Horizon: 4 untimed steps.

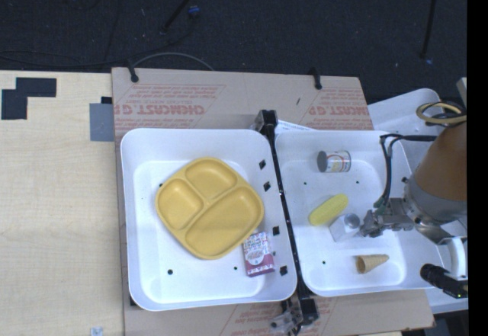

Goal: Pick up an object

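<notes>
Low over the right bin (396, 270), the gripper (352, 225) sits just beside a yellow corn cob (329, 209), which lies mid-bin up-left of it; whether it is wide or narrow cannot be told; the cob looks light, stiff and rounded, likely slippery, best pinched across its middle; a small can (334, 161) stands farther back.

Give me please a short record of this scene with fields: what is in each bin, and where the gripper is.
left bin: yellow divided plate; small red-and-white carton touching the plate's near corner
right bin: grey can lying on its side; yellow corn-like piece; tan cone
gripper: low in the right bin, beside the corn-like piece
grasp: fingers unclear; nothing seen held
arm: enters from the right
</notes>
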Motion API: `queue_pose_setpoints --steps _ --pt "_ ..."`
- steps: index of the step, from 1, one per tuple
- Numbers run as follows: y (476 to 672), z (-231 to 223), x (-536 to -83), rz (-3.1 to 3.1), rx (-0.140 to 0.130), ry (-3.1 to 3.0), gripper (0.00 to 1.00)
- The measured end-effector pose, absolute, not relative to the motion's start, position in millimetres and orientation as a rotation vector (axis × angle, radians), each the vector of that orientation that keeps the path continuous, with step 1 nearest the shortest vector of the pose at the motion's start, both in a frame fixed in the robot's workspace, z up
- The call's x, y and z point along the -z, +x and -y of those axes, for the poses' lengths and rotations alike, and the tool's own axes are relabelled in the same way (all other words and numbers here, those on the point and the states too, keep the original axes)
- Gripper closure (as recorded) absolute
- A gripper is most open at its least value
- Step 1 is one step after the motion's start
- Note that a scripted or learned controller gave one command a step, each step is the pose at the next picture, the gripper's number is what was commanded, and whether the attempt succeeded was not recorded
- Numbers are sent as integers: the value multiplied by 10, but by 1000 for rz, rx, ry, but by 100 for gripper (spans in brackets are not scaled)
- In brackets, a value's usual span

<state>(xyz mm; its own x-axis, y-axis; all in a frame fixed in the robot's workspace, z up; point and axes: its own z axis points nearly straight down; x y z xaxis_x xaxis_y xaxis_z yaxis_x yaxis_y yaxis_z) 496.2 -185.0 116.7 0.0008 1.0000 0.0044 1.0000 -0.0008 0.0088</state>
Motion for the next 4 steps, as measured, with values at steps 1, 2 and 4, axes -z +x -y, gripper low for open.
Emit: queue_pose_setpoints --steps 1,2,4 --pt "4945 1956 -1710 -2221 0 2220 100" --pt "5030 1931 -2171 -2223 -1 2218 100" --pt "5083 1381 -2431 -2231 -1 2217 100"
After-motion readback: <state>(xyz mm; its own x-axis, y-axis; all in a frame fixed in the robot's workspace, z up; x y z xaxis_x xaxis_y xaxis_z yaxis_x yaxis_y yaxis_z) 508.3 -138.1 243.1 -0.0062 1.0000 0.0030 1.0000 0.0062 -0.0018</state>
